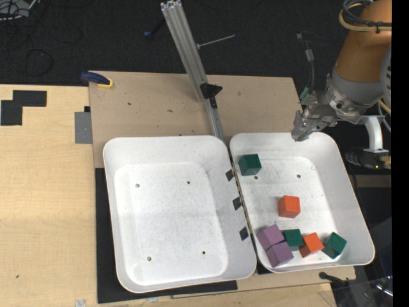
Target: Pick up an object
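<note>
The claw (pixel 302 132) hangs over the right bin's (pixel 348 178) far rim — grip unreadable, nothing visibly held — with the green block (pixel 250 164) nearest, down-left.

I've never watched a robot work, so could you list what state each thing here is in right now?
Two-finger gripper: over right bin's far rim, holding nothing visible.
Lone green cube: resting apart, far end.
Lone orange cube: resting mid-bin.
Two purple blocks: touching, near edge.
Right white bin: holds blocks.
</note>
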You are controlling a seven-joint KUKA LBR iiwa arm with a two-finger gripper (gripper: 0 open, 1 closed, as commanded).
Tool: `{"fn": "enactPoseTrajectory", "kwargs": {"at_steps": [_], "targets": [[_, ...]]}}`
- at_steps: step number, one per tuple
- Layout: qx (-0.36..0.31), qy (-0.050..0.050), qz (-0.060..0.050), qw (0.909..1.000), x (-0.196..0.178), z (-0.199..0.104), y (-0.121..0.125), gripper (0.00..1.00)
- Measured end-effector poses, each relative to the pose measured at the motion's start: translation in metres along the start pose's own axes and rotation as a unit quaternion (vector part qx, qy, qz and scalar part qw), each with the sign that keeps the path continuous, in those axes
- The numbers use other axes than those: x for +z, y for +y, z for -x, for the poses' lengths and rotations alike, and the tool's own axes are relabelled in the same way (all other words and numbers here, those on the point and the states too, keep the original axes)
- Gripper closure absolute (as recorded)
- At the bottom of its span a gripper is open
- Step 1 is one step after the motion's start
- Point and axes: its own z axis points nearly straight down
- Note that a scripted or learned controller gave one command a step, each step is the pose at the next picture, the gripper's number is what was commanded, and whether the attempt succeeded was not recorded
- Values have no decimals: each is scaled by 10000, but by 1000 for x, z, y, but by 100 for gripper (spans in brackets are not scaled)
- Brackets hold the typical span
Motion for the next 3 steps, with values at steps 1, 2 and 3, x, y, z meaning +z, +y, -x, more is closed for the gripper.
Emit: {"fn": "enactPoseTrajectory", "kwargs": {"at_steps": [1, 2, 3], "targets": [[-3, -1, -10, 10000, 8, -63, -4, 100], [1, 0, -14, 10000, 21, -109, -15, 100], [-4, -3, 0, 10000, 17, -161, -14, 100]]}}
